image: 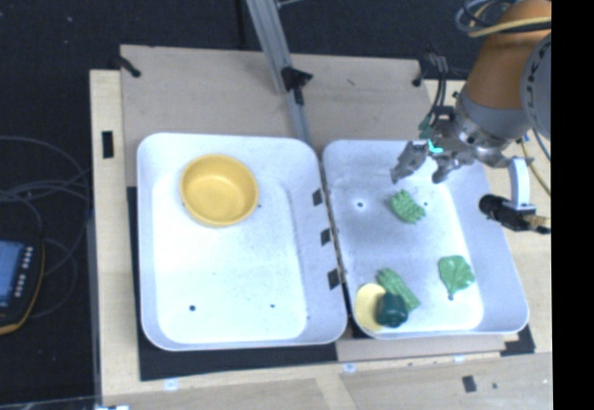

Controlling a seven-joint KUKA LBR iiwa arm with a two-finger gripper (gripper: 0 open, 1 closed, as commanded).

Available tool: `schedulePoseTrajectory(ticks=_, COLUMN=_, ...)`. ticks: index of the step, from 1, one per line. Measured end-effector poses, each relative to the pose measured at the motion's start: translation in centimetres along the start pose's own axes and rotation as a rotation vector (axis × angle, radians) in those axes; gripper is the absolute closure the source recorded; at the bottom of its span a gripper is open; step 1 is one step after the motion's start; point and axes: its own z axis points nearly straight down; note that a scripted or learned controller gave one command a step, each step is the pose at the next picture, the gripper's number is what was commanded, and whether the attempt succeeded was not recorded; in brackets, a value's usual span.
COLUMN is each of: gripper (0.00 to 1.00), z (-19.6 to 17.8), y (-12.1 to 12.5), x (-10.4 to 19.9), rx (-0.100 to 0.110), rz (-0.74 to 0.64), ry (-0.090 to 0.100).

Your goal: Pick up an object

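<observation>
- The surface (213, 83) is a tan board carrying two white bins side by side, with dark floor around it.
- Nearest, in the front corner of the right bin (492, 306), a yellow piece (368, 301) lies touching a dark green ball (392, 312); a green ridged piece (397, 288) rests against both.
- Just to their right, apart from them, a leaf-like green piece (455, 273) lies flat near the bin's right wall.
- Further back, about mid-bin, a small green block (406, 207) lies by itself on the bin floor.
- In the left bin (223, 306) a yellow bowl (219, 189) sits upright toward the back left.
- The hand (425, 163) hangs over the back of the right bin, just behind the green block and not touching it; its two fingers are spread wide with nothing between them.
- Behind it the grey arm with its orange band (506, 46) comes in from the right.
- A grey metal post (264, 14) slants up from between the bins at the back.
- At the far left, cables and a pendant (17, 278) lie on the floor.
</observation>
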Motion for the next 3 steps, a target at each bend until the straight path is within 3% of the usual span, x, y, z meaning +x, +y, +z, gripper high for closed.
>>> schedulePoseTrajectory(ticks=1, gripper=0.0, z=0.0, y=0.0, x=0.0, rx=0.0, rz=0.0, ry=0.0)
schedulePoseTrajectory(ticks=2, gripper=0.0, z=5.9, y=0.3, x=0.7, rx=0.005, rz=0.0, ry=0.0)
schedulePoseTrajectory(ticks=3, gripper=0.0, z=10.0, y=0.4, x=0.5, rx=-0.003, rz=0.001, ry=-0.003)
